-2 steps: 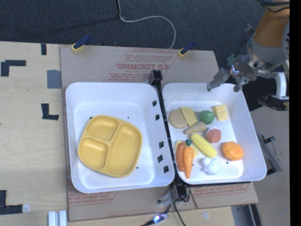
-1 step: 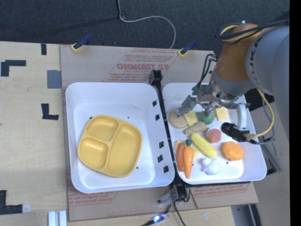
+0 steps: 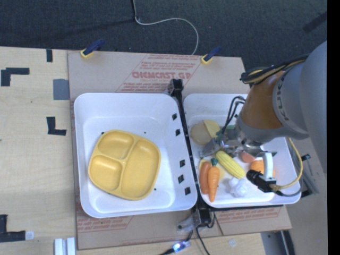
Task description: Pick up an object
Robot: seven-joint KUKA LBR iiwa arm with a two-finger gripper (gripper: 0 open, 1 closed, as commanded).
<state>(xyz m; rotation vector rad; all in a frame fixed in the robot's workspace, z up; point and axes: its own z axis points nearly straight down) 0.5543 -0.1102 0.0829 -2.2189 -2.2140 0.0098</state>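
Note:
The right bin (image 3: pixel 202 102) holds several toy foods. Two orange carrots (image 3: pixel 209 178) lie side by side at its front left. A yellow corn cob (image 3: pixel 230 164) lies beside them. A tan round piece (image 3: pixel 200 133) and a pale yellow piece (image 3: pixel 212 126) sit further back. A white lump (image 3: pixel 237 187) rests near the front wall, and small orange and red pieces (image 3: pixel 255 162) lie to the right. My gripper (image 3: pixel 219 144) is low in this bin, just above the corn and beside the tan piece. The wrist hides what is under it.
The left bin (image 3: pixel 106 102) holds a yellow divided plate (image 3: pixel 125 164). A black divider (image 3: pixel 183 142) runs between the bins. Black cables and a connector (image 3: pixel 263 180) hang from the wrist over the right bin's front right. The grey arm (image 3: pixel 303 97) covers the bin's right side.

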